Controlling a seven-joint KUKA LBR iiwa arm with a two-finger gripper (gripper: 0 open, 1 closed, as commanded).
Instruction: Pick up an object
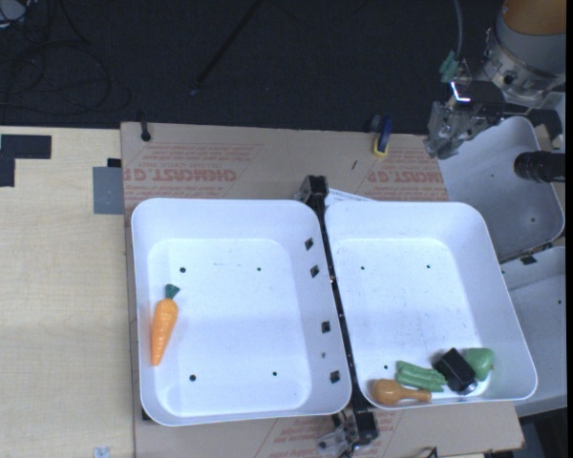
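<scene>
An orange toy carrot (162,326) with a green top lies near the left wall of the left bin (220,219). In the near right corner of the right bin (411,219) sit a tan pear-shaped toy (398,392), a green pod-like toy (420,376), a black block (455,369) and a green rounded toy (479,359), packed close together. My gripper (447,139) hangs high at the upper right, beyond the far edge of the right bin, well away from all the objects. Nothing shows between its tips.
The two bins stand on a cardboard sheet (229,165), joined by a black divider clip strip (327,294). A yellow and blue clamp (382,137) stands at the cardboard's far edge. A grey plate (520,184) lies right of the right bin.
</scene>
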